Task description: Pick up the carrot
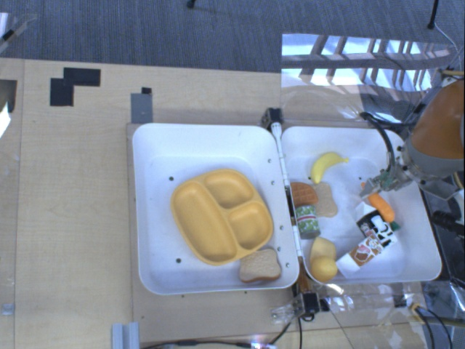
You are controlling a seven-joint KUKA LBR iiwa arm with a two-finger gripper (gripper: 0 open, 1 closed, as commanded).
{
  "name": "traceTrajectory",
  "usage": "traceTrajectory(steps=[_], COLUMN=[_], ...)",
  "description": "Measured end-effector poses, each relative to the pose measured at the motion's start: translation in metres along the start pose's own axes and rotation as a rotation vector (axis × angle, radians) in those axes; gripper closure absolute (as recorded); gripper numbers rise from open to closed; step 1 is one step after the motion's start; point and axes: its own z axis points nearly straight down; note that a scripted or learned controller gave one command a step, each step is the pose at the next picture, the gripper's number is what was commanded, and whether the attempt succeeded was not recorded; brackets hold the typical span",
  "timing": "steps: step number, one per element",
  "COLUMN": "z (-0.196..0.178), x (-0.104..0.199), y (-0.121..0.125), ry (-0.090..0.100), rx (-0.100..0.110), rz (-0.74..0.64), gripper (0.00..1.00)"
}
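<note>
The carrot (382,208), short and orange, lies in the right bin (414,267) near its right side, resting against the top of a small carton (370,241). My gripper (376,186) hangs just above the carrot's upper left end, close to it or touching it; the view is too small to tell which. The grey arm with its orange band (439,126) reaches in from the right over the bin's far right corner.
The right bin also holds a banana (326,166), a brown bread piece (304,193), a tan slice (325,200), a green can (307,221) and a yellow pear (323,259). The left bin (156,195) holds a yellow divided plate (221,215) and a bread slice (259,266).
</note>
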Motion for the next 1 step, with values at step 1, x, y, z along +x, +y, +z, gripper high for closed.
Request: traceTrajectory(steps=[1], z=[-0.0888], x=[0.0519], y=[0.0159], ry=[0.005], rx=[0.009], rz=[0.400], gripper=[1.00])
